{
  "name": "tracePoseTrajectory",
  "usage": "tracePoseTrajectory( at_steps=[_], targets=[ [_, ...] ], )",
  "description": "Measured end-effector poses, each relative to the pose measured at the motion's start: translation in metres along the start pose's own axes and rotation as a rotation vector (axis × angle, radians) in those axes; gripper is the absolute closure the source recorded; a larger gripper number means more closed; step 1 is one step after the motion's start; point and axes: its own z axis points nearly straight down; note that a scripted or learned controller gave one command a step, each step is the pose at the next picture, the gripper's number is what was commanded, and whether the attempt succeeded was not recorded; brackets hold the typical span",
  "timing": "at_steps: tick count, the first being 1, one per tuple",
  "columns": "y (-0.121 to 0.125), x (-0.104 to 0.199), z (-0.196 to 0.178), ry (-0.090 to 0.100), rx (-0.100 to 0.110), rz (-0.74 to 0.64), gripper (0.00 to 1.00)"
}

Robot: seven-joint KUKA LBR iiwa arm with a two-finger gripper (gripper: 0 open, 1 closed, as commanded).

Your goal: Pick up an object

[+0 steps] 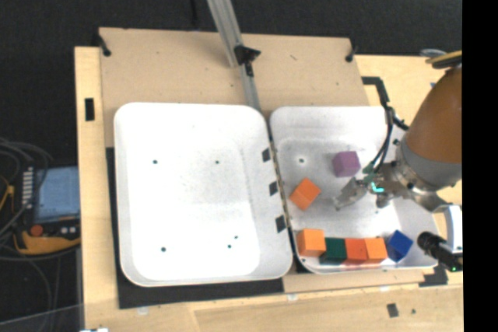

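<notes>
In the right bin (327, 120), a purple cube (346, 163) lies near the middle and an orange cube (305, 193) sits tilted to its lower left. Along the near wall runs a row of blocks: orange (313, 242), green (335, 249), two more orange (366, 249) and blue (399, 244). My gripper (364, 195) hangs low over the bin floor, just below and right of the purple cube. It is open, with bare floor between the fingers. The arm's orange band (440, 117) covers the bin's right side.
The left bin (140, 128) lies beside the right one, with small dark specks on its floor. A slanted metal rail (222, 4) rises from the back of the bench. A blue box (58, 194) and cables sit off the bench at the left.
</notes>
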Motion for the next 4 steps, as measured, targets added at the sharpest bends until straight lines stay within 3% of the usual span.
tracePoseTrajectory(
  at_steps=[1, 2, 3, 4],
  targets=[
    [0.001, 0.001, -0.002, 0.0, -0.006, 0.002, 0.0],
    [0.009, -0.001, 0.057, 0.0, 0.001, 0.004, 0.0],
    [0.01, -0.003, 0.097, -0.002, -0.007, 0.004, 0.0],
    [0.011, -0.003, 0.086, -0.001, -0.011, 0.013, 1.0]
  ],
)
